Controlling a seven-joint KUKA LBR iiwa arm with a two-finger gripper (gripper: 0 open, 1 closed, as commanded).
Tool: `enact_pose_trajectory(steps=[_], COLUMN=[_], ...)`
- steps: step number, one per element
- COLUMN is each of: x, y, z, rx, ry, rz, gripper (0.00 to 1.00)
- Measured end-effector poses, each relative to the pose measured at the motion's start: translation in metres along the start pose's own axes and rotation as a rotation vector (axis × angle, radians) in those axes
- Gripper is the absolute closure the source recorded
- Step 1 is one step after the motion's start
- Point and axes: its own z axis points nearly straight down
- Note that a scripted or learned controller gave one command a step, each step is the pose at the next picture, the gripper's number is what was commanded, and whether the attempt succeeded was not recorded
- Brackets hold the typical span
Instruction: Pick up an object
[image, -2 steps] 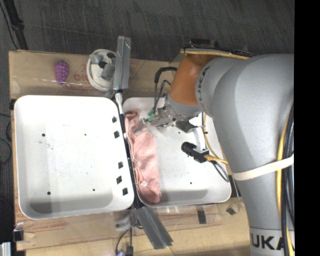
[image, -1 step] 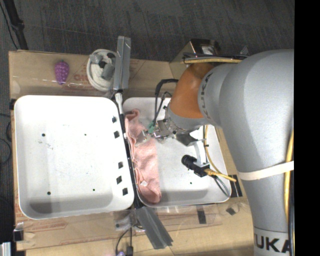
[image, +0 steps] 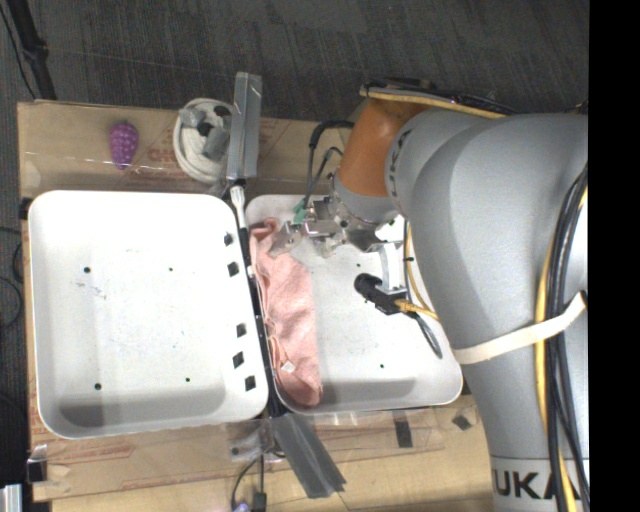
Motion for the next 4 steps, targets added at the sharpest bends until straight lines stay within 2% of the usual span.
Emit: enact_pose_trajectory(steps=[1, 2, 3, 4], x=[0.013, 0.002, -0.037, 0.005], y=[-0.086, -0.024, -0.089, -0.076], z=[0.001, 0.0, -0.002, 0.001], rx=[0.002, 0.001, 0.002, 0.002], ry=[0.001, 0.0, 0.0, 0.0], rz=[-0.104, 0.041, 0.044, 0.005], gripper=[0.0, 0.0, 0.0, 0.0])
